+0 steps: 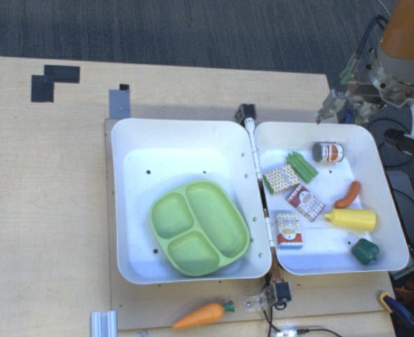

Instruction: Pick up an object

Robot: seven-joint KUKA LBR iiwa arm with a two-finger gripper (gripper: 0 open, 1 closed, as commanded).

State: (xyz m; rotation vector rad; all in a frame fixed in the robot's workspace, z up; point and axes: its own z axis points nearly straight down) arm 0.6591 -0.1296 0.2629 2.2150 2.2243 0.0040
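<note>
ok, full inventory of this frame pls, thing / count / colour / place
left bin: 1, white, left half of bench
right bin: 1, white, right half of bench
divided plate: 1, light green, three compartments, in left bin
can: 1, red and white label, lying at far side of right bin
green sticks: 1 bundle, green, right bin, left of can
small packets: 3, printed red/white/green, left part of right bin
sausage: 1, red-orange, right bin
bottle: 1, yellow, lying below sausage
block: 1, dark green, near right corner of right bin
carrot: 1, orange, on bench in front of bins
end effector: 1, grey, above far edge of right bin, orange band above
</note>
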